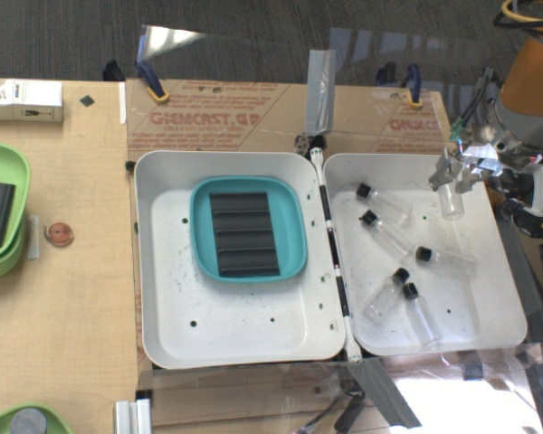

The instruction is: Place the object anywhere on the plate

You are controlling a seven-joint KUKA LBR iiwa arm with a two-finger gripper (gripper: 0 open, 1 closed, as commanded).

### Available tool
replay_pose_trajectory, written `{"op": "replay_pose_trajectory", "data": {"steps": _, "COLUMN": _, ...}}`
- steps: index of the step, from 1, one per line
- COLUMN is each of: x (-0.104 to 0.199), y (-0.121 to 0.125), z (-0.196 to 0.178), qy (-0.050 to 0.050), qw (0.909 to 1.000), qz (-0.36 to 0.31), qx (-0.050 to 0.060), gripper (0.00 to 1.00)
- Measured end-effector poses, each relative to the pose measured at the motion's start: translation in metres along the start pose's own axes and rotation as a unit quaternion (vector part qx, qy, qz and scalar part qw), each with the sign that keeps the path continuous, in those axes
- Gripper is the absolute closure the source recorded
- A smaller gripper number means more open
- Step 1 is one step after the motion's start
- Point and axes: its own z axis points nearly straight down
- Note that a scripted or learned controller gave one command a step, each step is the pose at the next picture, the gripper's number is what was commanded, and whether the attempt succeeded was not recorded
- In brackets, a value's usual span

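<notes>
1. Teal plate (294, 233), ridged black insert, lies flat in the left bin, well left of the gripper (449, 177).
2. Clear black-capped vials (385, 235) lie scattered below the gripper.

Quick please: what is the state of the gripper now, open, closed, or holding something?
Gripper: cannot be told; it hangs over the right bin, above the clear vials.
</notes>
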Motion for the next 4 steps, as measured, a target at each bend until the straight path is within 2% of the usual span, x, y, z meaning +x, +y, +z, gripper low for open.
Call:
{"op": "replay_pose_trajectory", "data": {"steps": 1, "x": 0.0, "y": 0.0, "z": 0.0, "qy": 0.0, "qw": 1.0, "qz": 0.0, "qx": 0.0, "gripper": 0.0}}
{"op": "replay_pose_trajectory", "data": {"steps": 2, "x": -0.034, "y": -0.006, "z": -0.094, "qy": 0.0, "qw": 0.999, "qz": 0.045, "qx": 0.0, "gripper": 0.0}}
{"op": "replay_pose_trajectory", "data": {"steps": 3, "x": -0.036, "y": 0.013, "z": -0.229, "qy": 0.0, "qw": 0.9953, "qz": 0.096, "qx": 0.0, "gripper": 0.0}}
{"op": "replay_pose_trajectory", "data": {"steps": 4, "x": -0.038, "y": 0.036, "z": -0.232, "qy": 0.0, "qw": 0.9882, "qz": 0.153, "qx": 0.001, "gripper": 0.0}}
